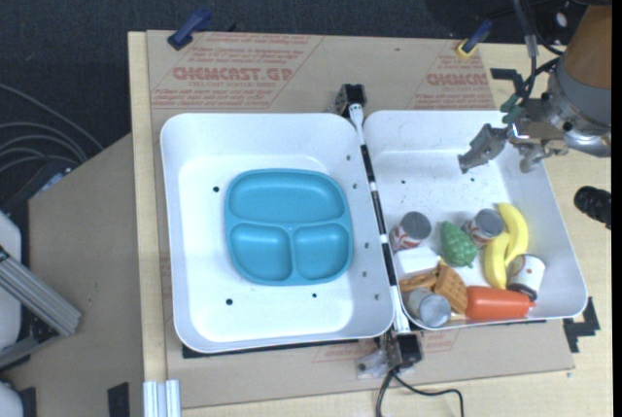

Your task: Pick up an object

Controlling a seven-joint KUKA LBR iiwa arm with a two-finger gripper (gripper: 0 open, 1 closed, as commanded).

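The objects to pick lay crowded in the near end of the right bin (544, 211): a yellow banana (507, 240) stood lengthwise near the right wall, with a small can (483, 226) touching its left side and a green bumpy toy (457, 244), perhaps a vegetable, just beside that. Farther left sat another small can (413, 228) with a white block (416, 260) below it. Along the front wall an orange carrot-like piece (497, 302) lay flat, a waffle-textured piece (448, 286) and a grey-lidded can (431, 309) to its left, and a small white bottle with a dark cap (526, 274) just above its right end.

The tool (486, 148) hung over the far, bare part of the same bin, well apart from the pile, with nothing between its fingers; whether they were spread or closed could not be told at this angle. The grey arm (573, 109) reached in from the right.

The left bin (185, 211) held a blue three-compartment tray (288, 225) near its middle. Both bins rested on the desk (155, 94), which was covered by brown printed board, with a blue clamp (189, 28) at its far left corner
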